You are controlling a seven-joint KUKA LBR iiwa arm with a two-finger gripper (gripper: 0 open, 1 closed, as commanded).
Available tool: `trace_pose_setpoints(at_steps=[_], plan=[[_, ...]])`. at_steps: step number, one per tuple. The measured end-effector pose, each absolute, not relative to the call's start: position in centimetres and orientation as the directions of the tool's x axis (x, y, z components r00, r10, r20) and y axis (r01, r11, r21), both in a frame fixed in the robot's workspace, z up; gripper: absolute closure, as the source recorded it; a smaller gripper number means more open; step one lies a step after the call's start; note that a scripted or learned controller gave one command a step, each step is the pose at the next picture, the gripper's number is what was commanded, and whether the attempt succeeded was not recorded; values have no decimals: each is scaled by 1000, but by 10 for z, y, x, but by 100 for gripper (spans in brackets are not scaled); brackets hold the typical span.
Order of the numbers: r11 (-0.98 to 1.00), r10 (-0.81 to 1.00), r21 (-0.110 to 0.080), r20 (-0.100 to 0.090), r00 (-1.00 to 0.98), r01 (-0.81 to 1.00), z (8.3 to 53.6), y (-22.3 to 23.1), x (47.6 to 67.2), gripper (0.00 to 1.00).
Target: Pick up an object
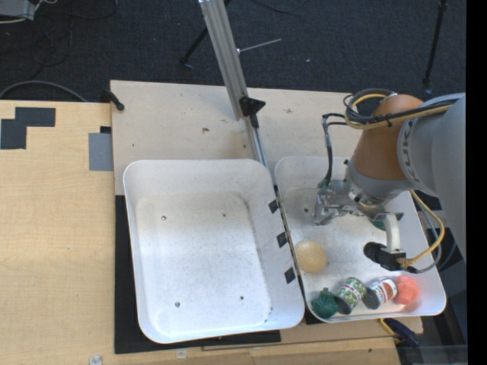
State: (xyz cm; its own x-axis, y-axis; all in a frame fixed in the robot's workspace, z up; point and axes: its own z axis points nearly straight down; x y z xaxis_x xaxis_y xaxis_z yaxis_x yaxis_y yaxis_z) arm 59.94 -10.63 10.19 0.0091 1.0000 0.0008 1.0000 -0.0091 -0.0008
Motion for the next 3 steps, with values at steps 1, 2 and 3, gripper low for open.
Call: trace_pose_setpoints(at_steps=[1,2,3], plan=[[-4,1000,2,-1,4,1000,153,-116,596,100],[0,1000,4,-1,0,1000,217,-120,598,100],[1,1000,3,-1,-1,1000,267,-121,599,100]])
